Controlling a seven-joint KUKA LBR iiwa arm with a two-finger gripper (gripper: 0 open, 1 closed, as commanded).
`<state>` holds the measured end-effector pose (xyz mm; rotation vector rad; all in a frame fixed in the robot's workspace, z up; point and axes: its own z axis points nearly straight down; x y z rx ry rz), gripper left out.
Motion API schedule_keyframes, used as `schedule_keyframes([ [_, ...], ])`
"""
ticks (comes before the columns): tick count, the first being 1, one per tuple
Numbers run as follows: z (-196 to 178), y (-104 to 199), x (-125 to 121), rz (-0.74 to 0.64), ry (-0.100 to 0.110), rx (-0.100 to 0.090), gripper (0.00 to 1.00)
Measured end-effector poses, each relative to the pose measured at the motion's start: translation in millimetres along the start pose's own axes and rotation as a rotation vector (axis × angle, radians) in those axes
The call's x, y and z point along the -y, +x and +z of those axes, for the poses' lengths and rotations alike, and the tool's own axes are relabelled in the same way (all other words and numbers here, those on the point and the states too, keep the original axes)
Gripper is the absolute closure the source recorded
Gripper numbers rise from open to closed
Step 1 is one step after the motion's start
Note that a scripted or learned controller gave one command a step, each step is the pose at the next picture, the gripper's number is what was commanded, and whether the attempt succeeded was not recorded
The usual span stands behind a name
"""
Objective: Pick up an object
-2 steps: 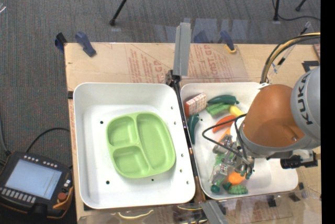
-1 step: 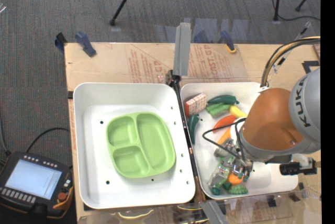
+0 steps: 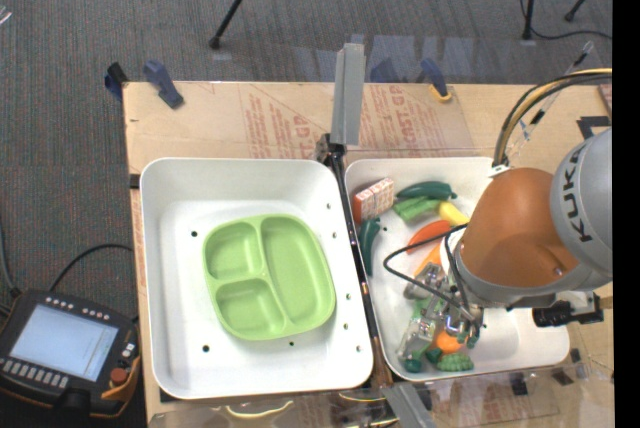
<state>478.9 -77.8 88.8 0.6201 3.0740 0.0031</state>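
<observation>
1. Two shallow white bins are sitting side by side on the tabletop [image 3: 200,116]; the right bin [image 3: 545,351] is serving as the landmark here, since all the loose toys are lying in it

2. The left bin [image 3: 170,216], just beside the right bin across a shared divider, is carrying a green divided plate [image 3: 268,276], which is probably waiting there as a drop-off spot

3. Toy food is crowding the far part of the right bin: a small red and white box [image 3: 373,198], a dark green pepper [image 3: 425,190], a yellow piece [image 3: 453,213] and an orange carrot-like piece [image 3: 432,232]

4. The arm [image 3: 520,236] is reaching in over the right bin's middle, with its claw [image 3: 440,321] pointing down into the near part of that bin, seemingly to get straight above a target

5. An orange piece [image 3: 445,340] and a small green piece [image 3: 452,363] are lying by the right bin's near wall, touching or just beside the claw's tip; one of them is likely the object being tried for

6. Wires and metal parts are cluttering the tip, so I cannot tell whether the claw is open, closed or gripping anything
</observation>
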Motion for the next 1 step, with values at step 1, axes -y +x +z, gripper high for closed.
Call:
schedule_keyframes([
  [1, -8.7, 0.3, 0.1, 0.001, 0.0, -0.003, 1.0],
])
